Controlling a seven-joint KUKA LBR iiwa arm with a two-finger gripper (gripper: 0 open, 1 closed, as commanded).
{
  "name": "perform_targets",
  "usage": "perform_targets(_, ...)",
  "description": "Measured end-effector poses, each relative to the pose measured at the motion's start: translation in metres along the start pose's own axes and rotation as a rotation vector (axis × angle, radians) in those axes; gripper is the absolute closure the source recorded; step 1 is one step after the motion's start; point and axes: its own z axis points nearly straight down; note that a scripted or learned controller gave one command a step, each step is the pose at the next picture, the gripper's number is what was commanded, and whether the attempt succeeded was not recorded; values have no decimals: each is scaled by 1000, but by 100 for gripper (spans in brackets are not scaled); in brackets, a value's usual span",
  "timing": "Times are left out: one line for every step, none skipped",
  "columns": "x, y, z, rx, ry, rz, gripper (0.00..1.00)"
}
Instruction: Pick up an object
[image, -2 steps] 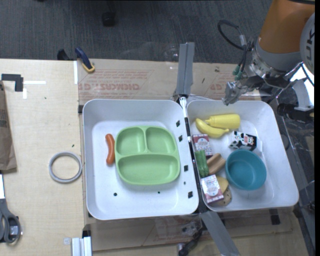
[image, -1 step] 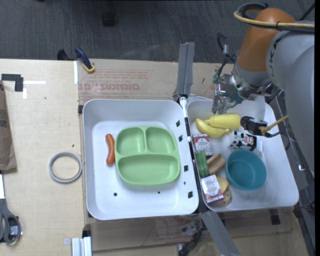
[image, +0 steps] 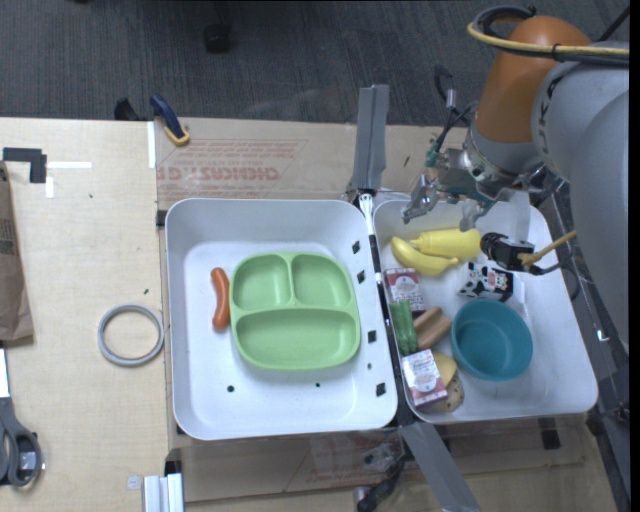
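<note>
- Your pincer (image: 445, 208) hangs over the far edge of the right bin (image: 570, 350), its two fingers (image: 419, 202) spread apart with nothing between them.
- Just below the fingers lies a yellow bottle (image: 452, 242) on its side; a banana (image: 415, 258) touches its near side.
- To the right of those you'll see a small black-and-white patterned piece (image: 488, 284) — what it is I cannot tell.
- Nearer the camera sits a blue bowl (image: 492, 342), upright.
- Along the bin's left wall runs a row: a red-and-white packet (image: 404, 289), a green stick (image: 402, 326), a brown bun-like piece (image: 431, 324) and a second packet (image: 420, 372).
- The left bin (image: 190, 380) holds a green divided plate (image: 295, 310), with an orange sausage (image: 220, 298) just beside its left rim.
- Out on the bench (image: 80, 260), well apart from both bins, lie a pale ring (image: 104, 336) and — at the near left corner — scissors (image: 18, 455).
</note>
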Motion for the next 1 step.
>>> perform_targets(-79, -18, 35, 0, 1, -153, 0)
